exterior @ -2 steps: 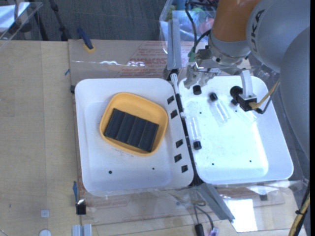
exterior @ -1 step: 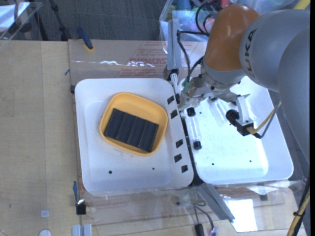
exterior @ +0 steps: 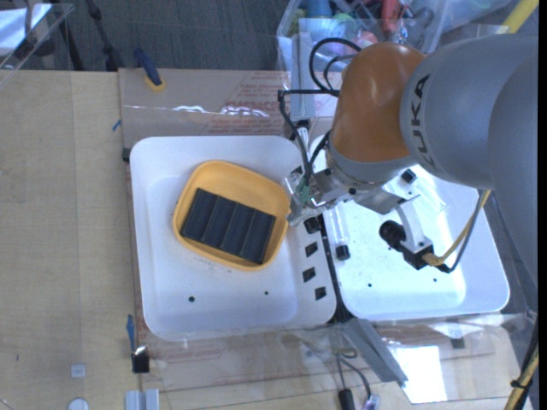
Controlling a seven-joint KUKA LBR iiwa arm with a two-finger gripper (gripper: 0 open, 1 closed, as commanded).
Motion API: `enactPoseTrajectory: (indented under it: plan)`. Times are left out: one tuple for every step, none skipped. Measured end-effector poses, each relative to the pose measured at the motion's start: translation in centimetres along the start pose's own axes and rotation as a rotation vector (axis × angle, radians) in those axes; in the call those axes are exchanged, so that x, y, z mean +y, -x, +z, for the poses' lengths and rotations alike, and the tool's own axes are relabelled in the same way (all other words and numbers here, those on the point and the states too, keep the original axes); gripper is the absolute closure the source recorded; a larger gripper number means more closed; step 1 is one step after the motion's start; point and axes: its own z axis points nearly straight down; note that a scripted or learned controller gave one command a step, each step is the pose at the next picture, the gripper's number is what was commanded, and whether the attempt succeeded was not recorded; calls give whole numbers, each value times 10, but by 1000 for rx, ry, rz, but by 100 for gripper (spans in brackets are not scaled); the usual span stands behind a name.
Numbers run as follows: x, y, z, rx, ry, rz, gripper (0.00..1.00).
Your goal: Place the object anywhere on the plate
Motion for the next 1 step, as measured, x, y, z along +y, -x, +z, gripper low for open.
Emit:
enactPoseTrajectory:
  plan:
    - [0,1,0,0,0,1,0]
